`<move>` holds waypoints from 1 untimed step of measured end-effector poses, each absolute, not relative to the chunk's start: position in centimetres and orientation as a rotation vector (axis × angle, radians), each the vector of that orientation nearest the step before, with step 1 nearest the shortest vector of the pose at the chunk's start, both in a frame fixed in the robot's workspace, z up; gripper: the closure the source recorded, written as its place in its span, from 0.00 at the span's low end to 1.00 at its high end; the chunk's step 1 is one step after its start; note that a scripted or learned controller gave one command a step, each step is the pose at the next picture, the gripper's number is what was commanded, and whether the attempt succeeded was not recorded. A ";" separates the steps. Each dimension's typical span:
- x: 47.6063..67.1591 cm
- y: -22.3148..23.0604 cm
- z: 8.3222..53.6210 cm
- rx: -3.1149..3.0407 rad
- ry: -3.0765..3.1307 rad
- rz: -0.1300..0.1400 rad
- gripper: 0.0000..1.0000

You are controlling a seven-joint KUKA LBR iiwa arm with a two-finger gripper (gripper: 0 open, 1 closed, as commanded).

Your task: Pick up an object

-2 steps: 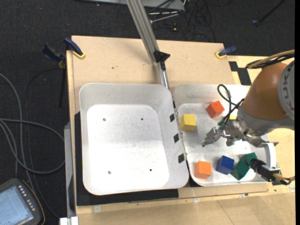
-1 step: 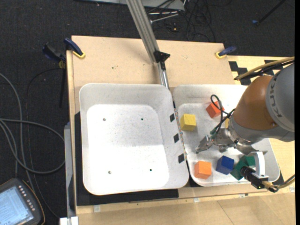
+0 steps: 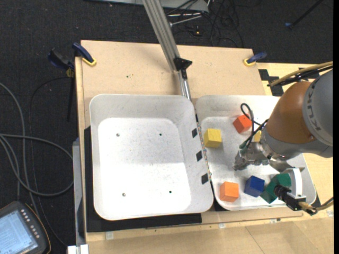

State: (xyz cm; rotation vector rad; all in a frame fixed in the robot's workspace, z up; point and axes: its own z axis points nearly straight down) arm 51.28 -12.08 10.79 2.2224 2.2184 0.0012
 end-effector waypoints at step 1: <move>51.9 -12.1 17.1 2.214 2.220 0.006 1.00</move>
